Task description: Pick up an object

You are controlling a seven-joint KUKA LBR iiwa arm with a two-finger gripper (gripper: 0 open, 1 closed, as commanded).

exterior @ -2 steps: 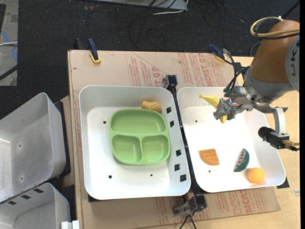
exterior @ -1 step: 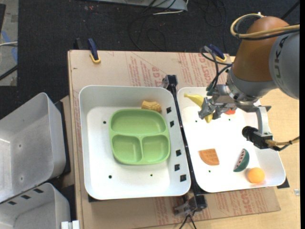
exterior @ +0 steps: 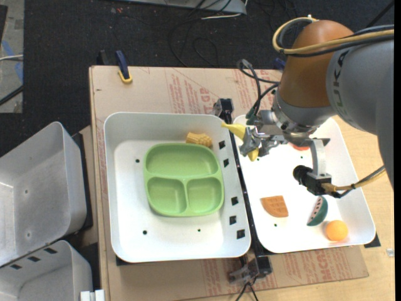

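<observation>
A dark floor strewn with cables lies behind a cardboard-topped surface (exterior: 163,89) that carries two white bins side by side. The left bin (exterior: 116,187) holds a green divided plate (exterior: 185,179) near its middle, and a small ridged yellow-brown piece (exterior: 199,139) just beyond the plate's far edge. Over the wall where the two bins meet shows a yellow thing (exterior: 237,129), pointed towards the left, right against the hand (exterior: 254,144). The hand hangs low at that same wall, at the far left corner of the right bin (exterior: 351,168), below the arm (exterior: 313,68) that comes in from the right. I cannot tell whether the hand is open or closed, or whether it grips the yellow thing or merely stands beside it.

A red thing (exterior: 302,146) peeks out just to the right of the hand, mostly hidden by the wrist. Nearer the front of the right bin lie an orange wedge (exterior: 275,205), a watermelon slice (exterior: 317,211) and an orange ball (exterior: 337,231), all well apart from the hand.

The yellow thing looks like the likeliest one to be picked: it lies on the hand's left, touching or nearly so, with its long axis running roughly left to right across the wall between the bins. If it is not caught, that wall could well get in the way of a grip.
</observation>
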